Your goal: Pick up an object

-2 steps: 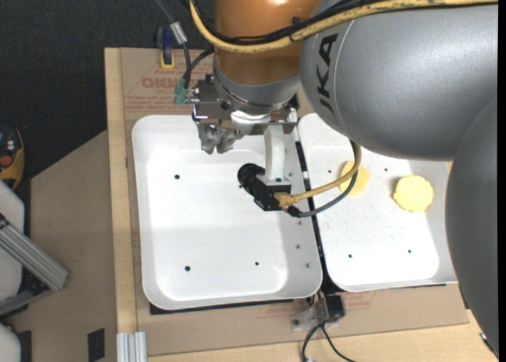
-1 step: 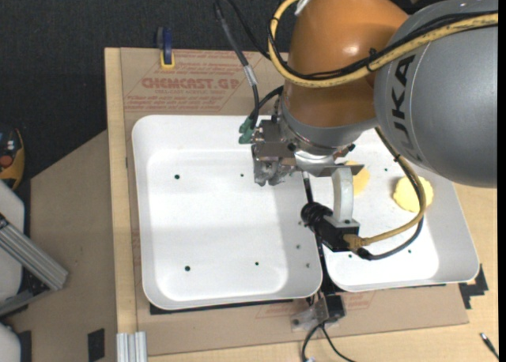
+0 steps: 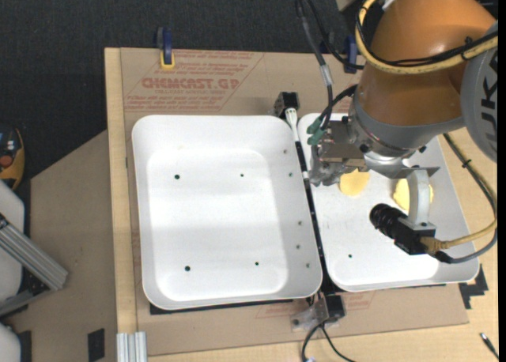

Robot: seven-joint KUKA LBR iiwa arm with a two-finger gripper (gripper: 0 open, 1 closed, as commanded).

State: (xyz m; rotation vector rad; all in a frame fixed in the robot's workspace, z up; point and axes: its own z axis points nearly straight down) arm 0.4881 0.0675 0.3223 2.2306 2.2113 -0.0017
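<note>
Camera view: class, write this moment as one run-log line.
task: pick up object | hand: over right bin, above yellow piece | grasp: cannot tell

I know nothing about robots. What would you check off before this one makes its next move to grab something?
1. Something to grab in the right bin: ok, a yellow piece lies there.
2. The hand is over that bin: ok.
3. The hand is centred on the yellow piece: not ok, it hangs beside it, toward the left bin.
4. The hand already holds something: cannot tell.
5. The second yellow piece lies apart from the first: ok.
</note>
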